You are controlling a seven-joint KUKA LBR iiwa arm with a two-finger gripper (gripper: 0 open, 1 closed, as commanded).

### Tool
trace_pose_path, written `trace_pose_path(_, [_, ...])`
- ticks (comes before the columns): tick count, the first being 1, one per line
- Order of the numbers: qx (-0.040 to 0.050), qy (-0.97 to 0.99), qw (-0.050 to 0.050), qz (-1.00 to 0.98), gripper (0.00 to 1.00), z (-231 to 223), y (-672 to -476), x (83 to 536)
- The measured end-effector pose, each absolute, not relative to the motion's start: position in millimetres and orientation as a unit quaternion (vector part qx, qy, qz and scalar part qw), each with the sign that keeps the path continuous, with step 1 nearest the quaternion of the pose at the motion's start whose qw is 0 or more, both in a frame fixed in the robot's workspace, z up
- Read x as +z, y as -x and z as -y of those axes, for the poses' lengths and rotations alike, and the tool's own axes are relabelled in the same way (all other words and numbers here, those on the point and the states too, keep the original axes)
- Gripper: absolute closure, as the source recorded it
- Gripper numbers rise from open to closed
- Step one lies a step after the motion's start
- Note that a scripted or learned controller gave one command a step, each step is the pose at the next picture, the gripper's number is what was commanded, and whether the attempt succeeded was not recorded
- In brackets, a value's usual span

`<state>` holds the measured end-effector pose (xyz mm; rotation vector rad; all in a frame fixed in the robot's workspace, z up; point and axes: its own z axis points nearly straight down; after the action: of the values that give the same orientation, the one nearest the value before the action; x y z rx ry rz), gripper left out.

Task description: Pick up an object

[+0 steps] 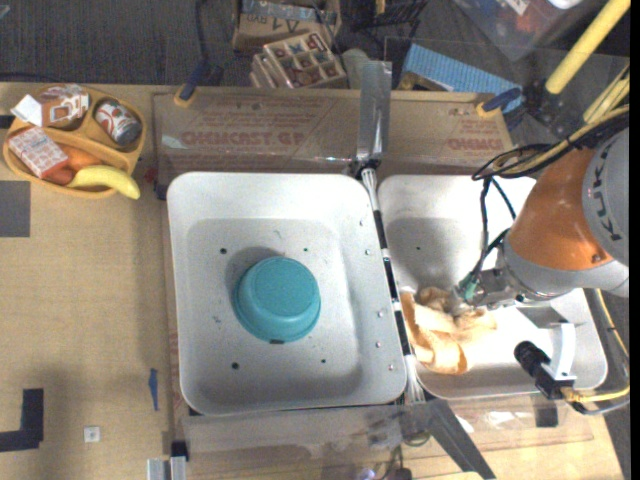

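Teal bowl (278, 298) alone, left bin (200, 218).

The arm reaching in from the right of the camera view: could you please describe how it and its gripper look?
The arm is grey and rounded, with a broad orange band above the wrist and part of dark lettering on its grey shell. Black cables loop along it down toward the wrist. The gripper is a small dark metal unit with a greenish spot near its tip.

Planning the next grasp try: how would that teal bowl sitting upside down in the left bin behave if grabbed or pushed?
The teal bowl looks rigid and smooth, so it would probably keep its shape. Lying rim-down on the left bin floor, it seems unlikely to roll or tip, more likely to slide. Its rounded dome offers little edge, so fingers may slip off.
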<state>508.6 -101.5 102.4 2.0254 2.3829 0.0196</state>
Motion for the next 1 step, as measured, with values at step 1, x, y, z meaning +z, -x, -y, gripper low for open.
trace_pose_path(1, [0.006, -0.648, 0.007, -0.762, 0.0, 101.8, -508.5, 102.4])
